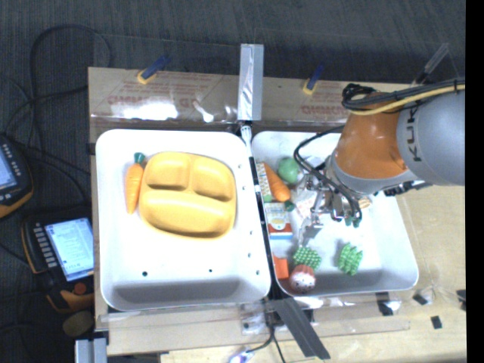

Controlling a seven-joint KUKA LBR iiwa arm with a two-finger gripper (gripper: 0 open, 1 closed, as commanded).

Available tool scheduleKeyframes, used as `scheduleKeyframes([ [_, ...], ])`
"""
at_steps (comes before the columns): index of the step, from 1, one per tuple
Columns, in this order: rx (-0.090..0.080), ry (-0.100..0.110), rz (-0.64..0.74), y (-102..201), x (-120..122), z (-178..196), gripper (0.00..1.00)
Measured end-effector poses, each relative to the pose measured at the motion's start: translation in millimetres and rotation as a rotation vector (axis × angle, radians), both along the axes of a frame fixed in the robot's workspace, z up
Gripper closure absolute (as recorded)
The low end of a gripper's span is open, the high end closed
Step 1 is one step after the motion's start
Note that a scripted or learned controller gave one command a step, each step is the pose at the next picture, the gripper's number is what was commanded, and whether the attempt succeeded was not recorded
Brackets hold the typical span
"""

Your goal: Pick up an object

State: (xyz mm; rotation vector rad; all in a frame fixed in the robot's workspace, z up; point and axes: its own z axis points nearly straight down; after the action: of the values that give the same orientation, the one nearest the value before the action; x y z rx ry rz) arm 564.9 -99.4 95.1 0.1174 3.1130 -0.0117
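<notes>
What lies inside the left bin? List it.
The left bin holds a yellow divided tray and a toy carrot beside the tray's left edge. Anything beneath the tray is covered.

Single fixed cam above the bench (423,225), looking down at a slant; both white bins framed side by side, left bin (113,225) and right bin (393,240) near centre; dark carpet floor (227,13) fills the top; arm (423,142) enters from frame right; mid-range, whole bench in view.

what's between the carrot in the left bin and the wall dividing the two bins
The yellow divided tray lies there, between the carrot and the dividing wall, in the camera view.
</notes>
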Motion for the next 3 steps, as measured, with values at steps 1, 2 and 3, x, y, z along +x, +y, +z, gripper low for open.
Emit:
scheduleKeyframes([
  [1,0.005,-0.002,-0.059,1,-1,0,0.00],
  [2,0.011,-0.010,-0.200,4,-19,1,0.00],
  [3,0.009,-0.006,-0.229,-29,-59,0,0.00],
])
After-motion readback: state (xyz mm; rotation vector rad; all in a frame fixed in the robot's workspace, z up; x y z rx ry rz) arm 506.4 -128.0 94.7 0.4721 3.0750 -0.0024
